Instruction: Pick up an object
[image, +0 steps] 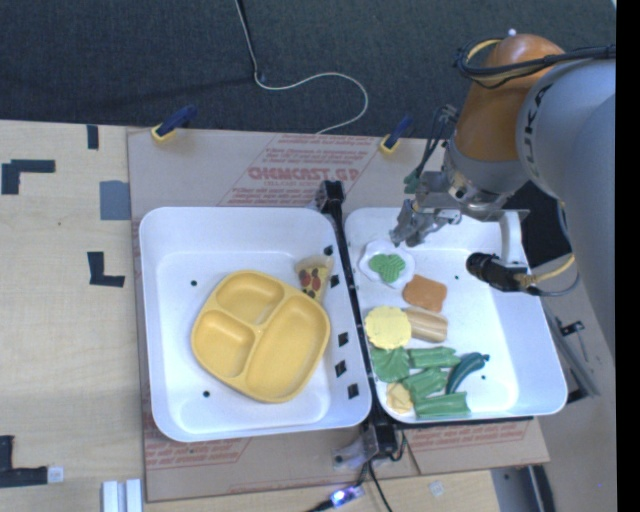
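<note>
Nothing is lifted yet: the two-finger gripper (410, 237), its grip impossible to tell, hangs just above the green broccoli-shaped toy (386, 267) in the right white bin (520, 345).

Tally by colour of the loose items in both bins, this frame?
Yellow: 4 (divided plate, pizza slice, round piece, piece at the front)
Green: about 5, bunched (broccoli, others)
Orange/tan: 2 (orange, tan)
Total: about 11
</note>
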